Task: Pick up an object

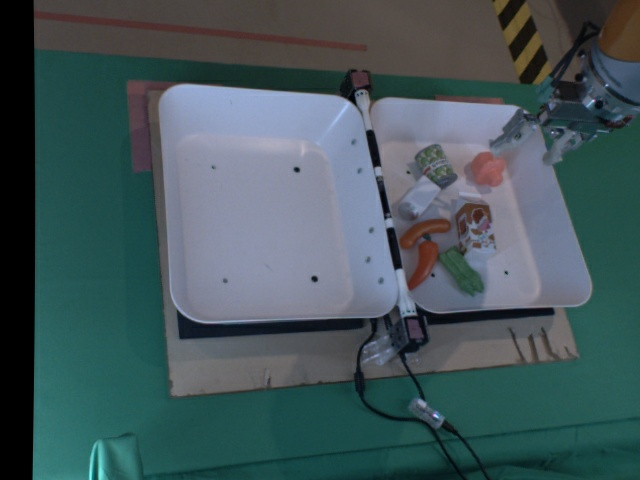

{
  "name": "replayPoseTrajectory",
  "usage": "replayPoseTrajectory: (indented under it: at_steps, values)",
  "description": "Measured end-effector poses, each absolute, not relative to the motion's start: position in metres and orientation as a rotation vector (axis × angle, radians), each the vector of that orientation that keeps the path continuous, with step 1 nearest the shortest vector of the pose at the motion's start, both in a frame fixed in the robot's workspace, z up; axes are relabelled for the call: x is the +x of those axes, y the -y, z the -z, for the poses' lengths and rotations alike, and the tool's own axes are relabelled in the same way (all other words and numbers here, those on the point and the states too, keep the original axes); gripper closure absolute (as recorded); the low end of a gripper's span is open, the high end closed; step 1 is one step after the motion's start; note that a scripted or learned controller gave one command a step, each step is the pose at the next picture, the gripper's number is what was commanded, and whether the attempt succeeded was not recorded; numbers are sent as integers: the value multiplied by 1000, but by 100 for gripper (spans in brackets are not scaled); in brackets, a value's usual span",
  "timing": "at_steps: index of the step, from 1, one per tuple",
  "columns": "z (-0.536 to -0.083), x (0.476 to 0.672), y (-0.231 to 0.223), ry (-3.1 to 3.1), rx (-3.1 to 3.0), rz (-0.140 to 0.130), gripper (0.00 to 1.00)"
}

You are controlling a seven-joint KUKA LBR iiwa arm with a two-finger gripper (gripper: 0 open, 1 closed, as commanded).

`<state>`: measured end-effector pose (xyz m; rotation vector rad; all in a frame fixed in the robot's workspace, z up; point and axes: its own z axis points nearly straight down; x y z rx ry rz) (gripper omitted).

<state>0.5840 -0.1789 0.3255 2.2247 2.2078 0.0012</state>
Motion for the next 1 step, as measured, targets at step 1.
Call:
replayPoseTrajectory:
  at_steps: [1]
  values:
    - [-202,552,172,-2208,2227,1,0]
